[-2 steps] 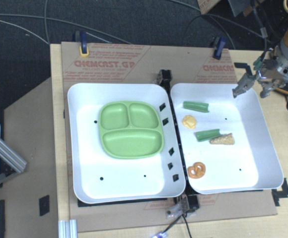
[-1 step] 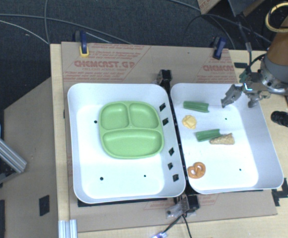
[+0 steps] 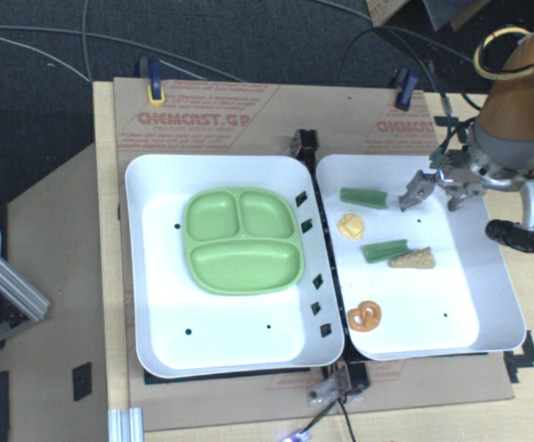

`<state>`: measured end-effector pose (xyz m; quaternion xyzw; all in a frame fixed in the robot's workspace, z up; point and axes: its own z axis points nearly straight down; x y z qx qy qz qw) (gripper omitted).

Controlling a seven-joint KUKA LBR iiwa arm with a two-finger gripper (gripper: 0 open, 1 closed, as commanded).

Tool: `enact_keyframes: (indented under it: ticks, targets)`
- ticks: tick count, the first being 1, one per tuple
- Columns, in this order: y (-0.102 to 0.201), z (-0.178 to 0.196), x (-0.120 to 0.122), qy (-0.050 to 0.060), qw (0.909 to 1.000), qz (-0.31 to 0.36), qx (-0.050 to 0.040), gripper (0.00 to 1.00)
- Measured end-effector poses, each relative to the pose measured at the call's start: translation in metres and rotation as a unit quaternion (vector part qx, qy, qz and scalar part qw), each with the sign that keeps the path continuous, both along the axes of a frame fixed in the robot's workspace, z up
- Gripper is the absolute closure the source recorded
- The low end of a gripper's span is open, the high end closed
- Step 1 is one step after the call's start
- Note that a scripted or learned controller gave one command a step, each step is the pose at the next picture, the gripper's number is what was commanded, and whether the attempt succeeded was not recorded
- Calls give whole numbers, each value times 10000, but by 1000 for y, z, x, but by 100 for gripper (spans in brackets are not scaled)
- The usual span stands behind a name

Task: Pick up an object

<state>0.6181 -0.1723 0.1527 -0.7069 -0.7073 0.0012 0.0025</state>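
Observation:
The right bin point(image 3: 470, 311) holds a green strip point(image 3: 363, 196) near its back, a small yellow piece point(image 3: 350, 226), a second green strip point(image 3: 384, 250) with a tan crumbly piece point(image 3: 412, 261) against its right end, and an orange pretzel point(image 3: 365, 317) near the front. My gripper point(image 3: 435, 193) hangs over the back of this bin, to the right of the first green strip. Its fingers are spread open with nothing between them.
The left bin point(image 3: 156, 330) holds a green divided plate point(image 3: 243, 240). Black clips line the divider point(image 3: 315, 247) between the bins. Blue clamps point(image 3: 156, 79) pin the cardboard base at the back. Cables run behind the bench.

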Motion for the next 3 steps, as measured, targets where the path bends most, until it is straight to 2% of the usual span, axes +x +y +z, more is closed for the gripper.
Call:
enact_keyframes:
  ticks: [1,2,3]
  targets:
    - [4,-43,-1,1,10000,2,1,0]
    - [3,-28,1,-32,10000,1,-5,100]
    - [7,18,-4,-53,10000,3,-15,100]
